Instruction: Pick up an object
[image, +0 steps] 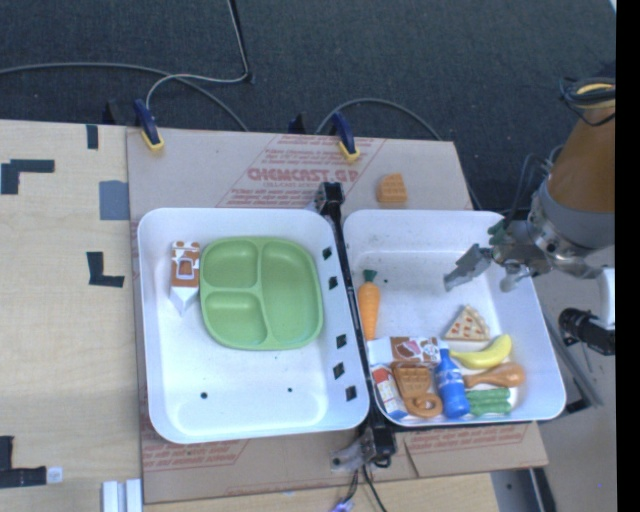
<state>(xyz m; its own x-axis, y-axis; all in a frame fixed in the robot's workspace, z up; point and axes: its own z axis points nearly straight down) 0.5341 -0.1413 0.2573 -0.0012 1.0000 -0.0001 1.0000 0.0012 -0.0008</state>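
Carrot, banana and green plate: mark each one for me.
carrot (369, 310), camera view, middle of its orange body.
banana (484, 353), camera view, middle of its curve.
green plate (262, 292), camera view, the ridge between its compartments.

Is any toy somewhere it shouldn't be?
Yes. A small orange block lies on the brown cardboard behind the right white bin, outside both bins. The other toys sit inside the bins.

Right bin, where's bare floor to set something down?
In the right bin, the floor between the carrot and the open claw is bare. The toy pile crowds the near end.
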